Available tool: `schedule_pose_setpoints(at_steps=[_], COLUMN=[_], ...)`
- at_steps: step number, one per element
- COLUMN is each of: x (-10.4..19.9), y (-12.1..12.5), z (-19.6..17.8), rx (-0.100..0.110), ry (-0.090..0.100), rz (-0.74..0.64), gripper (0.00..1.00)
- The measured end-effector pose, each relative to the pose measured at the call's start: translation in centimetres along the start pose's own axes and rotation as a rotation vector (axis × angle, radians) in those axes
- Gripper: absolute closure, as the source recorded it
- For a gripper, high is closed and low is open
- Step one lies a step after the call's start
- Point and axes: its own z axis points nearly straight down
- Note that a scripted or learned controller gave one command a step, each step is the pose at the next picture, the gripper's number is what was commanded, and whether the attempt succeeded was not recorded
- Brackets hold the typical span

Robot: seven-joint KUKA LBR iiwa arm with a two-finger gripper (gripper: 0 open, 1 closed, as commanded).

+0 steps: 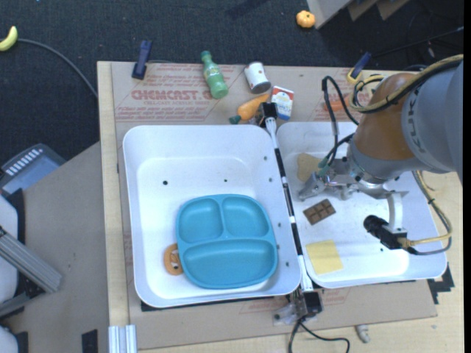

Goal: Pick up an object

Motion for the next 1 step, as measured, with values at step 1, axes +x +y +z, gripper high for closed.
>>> schedule_pose_setpoints(at_steps=[1], x=[-0.43], y=[-3.49], z=[0.01], rx=[-0.001], ry=[0.0], rz=[0.001], gripper=[0.0])
